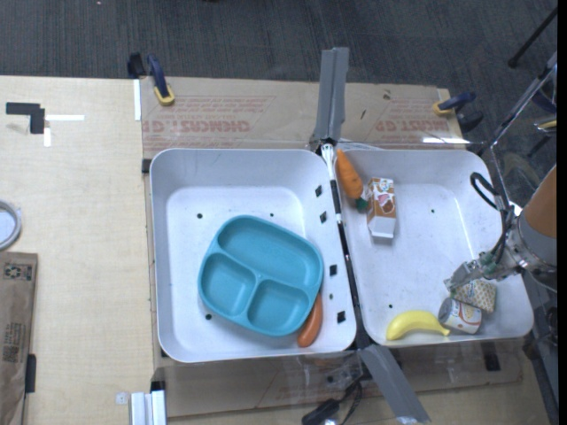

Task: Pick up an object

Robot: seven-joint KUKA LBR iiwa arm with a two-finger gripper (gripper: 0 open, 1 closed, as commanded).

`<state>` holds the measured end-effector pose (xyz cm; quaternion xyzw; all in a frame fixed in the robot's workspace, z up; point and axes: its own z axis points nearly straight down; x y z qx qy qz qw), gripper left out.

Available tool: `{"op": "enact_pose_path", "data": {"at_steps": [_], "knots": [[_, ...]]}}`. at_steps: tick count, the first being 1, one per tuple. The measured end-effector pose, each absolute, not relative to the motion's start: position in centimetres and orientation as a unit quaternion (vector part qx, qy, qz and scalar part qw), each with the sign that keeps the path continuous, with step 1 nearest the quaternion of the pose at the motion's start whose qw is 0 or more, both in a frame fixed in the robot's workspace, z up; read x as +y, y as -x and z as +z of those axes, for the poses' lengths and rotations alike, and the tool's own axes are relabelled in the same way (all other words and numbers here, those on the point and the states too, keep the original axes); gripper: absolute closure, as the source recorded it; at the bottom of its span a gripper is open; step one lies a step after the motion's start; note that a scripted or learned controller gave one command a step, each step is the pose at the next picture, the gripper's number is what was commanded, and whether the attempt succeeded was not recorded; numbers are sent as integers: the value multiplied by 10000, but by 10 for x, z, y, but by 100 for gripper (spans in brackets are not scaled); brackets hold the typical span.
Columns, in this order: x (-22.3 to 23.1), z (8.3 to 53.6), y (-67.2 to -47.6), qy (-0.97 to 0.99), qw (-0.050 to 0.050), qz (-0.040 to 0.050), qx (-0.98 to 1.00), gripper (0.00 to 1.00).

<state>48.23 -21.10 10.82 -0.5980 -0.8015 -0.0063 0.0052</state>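
Where the arm enters at the right edge, its gripper [472, 279] sits low over the near right corner of the right bin [416, 264], directly above a small crumpled packet [468, 310]. Whether the pincer is spread or closed cannot be told, since its tip merges with the packet below it.

Right bin contents: the crumpled packet lies against the near right wall; a yellow banana [415, 326] rests just beside it to the left, close to the near wall. A small carton [381, 208] with a brown and white print stands toward the far left of this bin, and an orange carrot [350, 176] lies beside it, along the divider between the bins.

Left bin [177, 264] contents: a blue sectioned plate [260, 275] occupies the middle, tilted in plan, with an orange sausage-shaped item [309, 324] touching its near right edge.

Surroundings: brown cardboard [239, 118] lies behind both bins, held by clamps [159, 82] at the far corners. A roll of tape [7, 227] rests on the wooden bench [71, 193] at far left.
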Motion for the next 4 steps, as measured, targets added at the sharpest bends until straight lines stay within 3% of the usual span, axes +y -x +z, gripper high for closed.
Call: {"op": "enact_pose_path", "data": {"at_steps": [1, 2, 3, 4], "knots": [[-184, 241, -479, 6102, -5, 5, -7922, 100], [-105, 261, -478, 6014, -1, 5, -7990, 100], [-154, 279, -487, 6434, -3, 10, -7655, 100], [-84, 272, -502, 6880, 8, 14, -7258, 100]]}}
